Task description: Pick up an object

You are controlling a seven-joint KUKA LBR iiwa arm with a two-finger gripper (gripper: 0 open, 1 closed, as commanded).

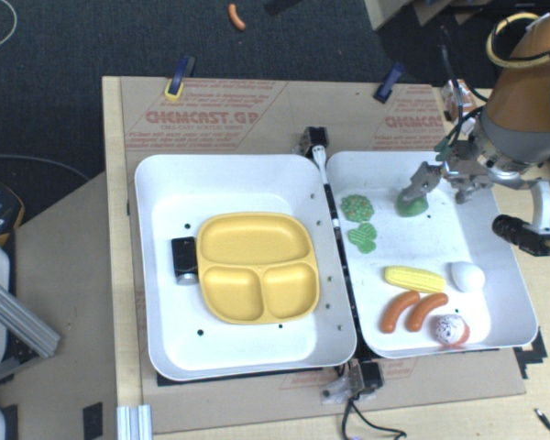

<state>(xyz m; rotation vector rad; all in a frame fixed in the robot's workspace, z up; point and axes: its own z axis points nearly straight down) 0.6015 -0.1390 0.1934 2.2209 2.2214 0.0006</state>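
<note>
My gripper [416, 192] reaches into the back of the right bin [504, 287] from the right. Its tip sits directly over a small green piece [409, 208] and seems to touch it. Whether the piece is held cannot be made out. Left of it lie two more green toy vegetables [357, 208] [363, 236]. Nearer the front are a yellow corn cob [414, 279], two orange sausages [399, 312] [426, 310], a white egg [466, 276] and a red-and-white ball [450, 329].
The left bin [165, 191] holds a yellow divided plate [257, 266] with a small black block [184, 256] beside its left edge. Both bins rest on a cardboard sheet [257, 108] clamped at the back. The arm's grey body [522, 126] looms over the right bin's far corner.
</note>
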